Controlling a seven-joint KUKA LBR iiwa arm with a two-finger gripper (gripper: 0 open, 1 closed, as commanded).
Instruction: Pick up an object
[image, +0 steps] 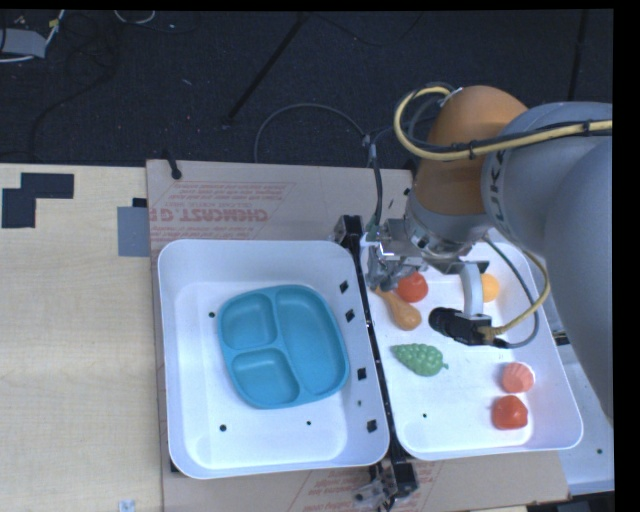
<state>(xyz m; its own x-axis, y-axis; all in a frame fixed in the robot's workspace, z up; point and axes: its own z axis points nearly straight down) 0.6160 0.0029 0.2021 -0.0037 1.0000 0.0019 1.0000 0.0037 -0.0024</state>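
The pincer (392, 268) hangs low; whether spread or pinched I cannot tell. Just beside it lies the round red plastic tomato (412, 288) (nearest target); centre over it before descending.

Two white bins (190, 440) on cardboard-covered bench (80, 350)

Both bins (200, 262) are plain white, sitting on brown cardboard (240, 205) with red print. The left one has a light blue divided plate (283, 345). On the right: a green bumpy grape bunch (418, 358), a red tomato (412, 288), an orange-brown carrot (401, 310), a yellow-orange fruit (490, 287), a pinkish-orange shell shape (517, 376) and a red piece (510, 412). Arm (560, 190) is grey with an orange band and yellow cable (425, 143). Bench (70, 350) is pale wood.
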